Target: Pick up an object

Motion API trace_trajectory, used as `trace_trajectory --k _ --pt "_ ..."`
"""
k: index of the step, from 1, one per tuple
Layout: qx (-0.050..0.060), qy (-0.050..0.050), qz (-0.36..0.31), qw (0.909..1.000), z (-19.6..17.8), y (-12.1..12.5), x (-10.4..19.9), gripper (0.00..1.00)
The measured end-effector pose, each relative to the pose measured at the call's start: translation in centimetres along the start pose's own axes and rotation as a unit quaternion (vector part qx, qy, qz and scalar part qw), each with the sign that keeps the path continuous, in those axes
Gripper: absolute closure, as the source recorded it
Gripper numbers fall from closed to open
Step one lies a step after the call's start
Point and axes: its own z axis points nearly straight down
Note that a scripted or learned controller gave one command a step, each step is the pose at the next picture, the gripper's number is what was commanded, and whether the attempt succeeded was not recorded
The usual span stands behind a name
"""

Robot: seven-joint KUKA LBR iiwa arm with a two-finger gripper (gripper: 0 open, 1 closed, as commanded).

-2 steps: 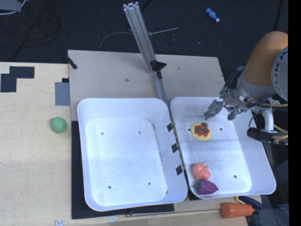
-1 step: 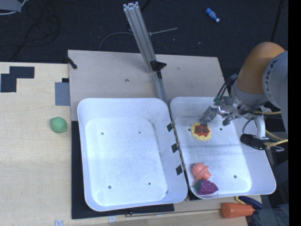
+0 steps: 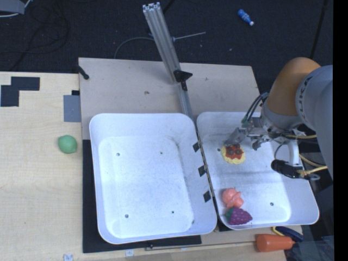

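Note:
In the right bin [image 3: 283, 200], a small yellow toy with red topping [image 3: 234, 154] lies near the upper left. My gripper [image 3: 244, 141] hangs just above and to its right, open, with its left finger close over the toy's red top. Nothing is between the fingers. Near the bin's front left corner lie an orange-pink toy [image 3: 232, 196] and a purple bunch of grapes [image 3: 239, 216], touching each other.
The left bin [image 3: 141, 173] sits beside the right one, joined by black clips. A green ball [image 3: 67, 144] rests on the bench at left. An orange toy [image 3: 273, 242] lies outside the right bin's front edge. A metal bar [image 3: 166, 42] slants in behind the bins.

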Motion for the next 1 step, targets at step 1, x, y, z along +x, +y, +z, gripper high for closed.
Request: trace_trajectory --k 1 --pt "-0.001 0.000 0.000 1.0000 -1.20 0.07 -0.05 1.00"
